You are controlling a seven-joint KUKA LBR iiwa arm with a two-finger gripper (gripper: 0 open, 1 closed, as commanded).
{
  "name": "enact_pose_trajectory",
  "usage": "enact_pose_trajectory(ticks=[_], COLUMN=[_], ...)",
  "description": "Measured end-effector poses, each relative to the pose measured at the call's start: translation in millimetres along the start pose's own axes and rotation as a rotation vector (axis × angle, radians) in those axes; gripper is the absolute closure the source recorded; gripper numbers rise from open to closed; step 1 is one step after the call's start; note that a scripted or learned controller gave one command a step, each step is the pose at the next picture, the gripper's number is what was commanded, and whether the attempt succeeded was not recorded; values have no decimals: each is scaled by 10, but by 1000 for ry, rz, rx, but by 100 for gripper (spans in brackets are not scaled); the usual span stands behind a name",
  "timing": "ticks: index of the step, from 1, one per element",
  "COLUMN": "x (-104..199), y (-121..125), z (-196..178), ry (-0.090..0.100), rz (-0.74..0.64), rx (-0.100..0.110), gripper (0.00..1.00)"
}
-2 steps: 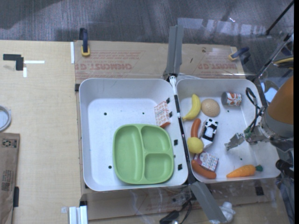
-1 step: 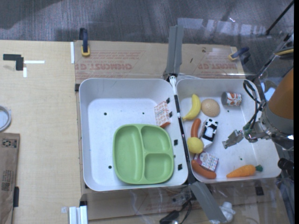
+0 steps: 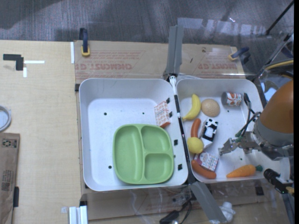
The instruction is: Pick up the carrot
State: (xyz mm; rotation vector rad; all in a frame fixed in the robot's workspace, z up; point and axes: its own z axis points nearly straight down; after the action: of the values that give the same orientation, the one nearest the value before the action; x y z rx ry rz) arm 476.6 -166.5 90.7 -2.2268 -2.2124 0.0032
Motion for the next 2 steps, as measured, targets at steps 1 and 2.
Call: enact_pose_trajectory(ticks=[1,2], x=[-2,-2], y=[-2,-3], z=[-85,-84], ry=[0,0], rz=[1,1], rx=[1,2], gripper=[100,0])
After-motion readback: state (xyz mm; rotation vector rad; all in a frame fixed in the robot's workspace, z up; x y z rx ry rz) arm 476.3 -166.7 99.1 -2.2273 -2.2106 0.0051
